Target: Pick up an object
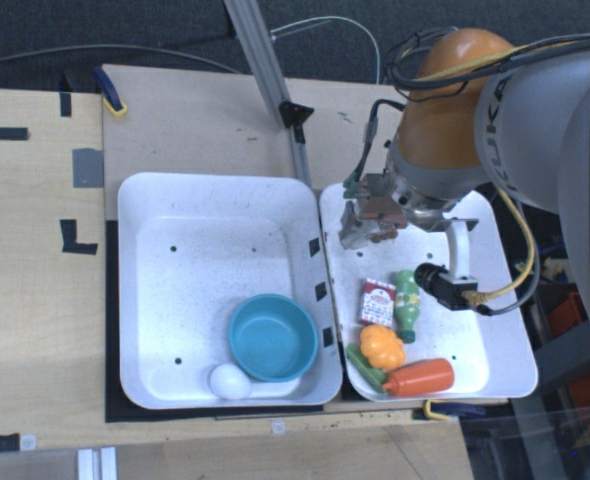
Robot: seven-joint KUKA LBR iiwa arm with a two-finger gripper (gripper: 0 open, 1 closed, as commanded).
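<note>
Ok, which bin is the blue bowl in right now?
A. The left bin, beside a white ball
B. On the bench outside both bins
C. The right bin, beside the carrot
A: the blue bowl sits near the front of the left bin, with the white ball touching its front left edge.

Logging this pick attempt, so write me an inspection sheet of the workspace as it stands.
Surface: tan bench bearing left bin and right bin.
Job's things: right bin holds red-white carton, green bottle, orange fruit, carrot, green vegetable.
Clutter: left bin holds blue bowl, white ball.
Grippers: gripper above right bin's far end, nothing seen held.
Cables: yellow cable along wrist.
Surroundings: grey pole, dark tape marks.
</note>
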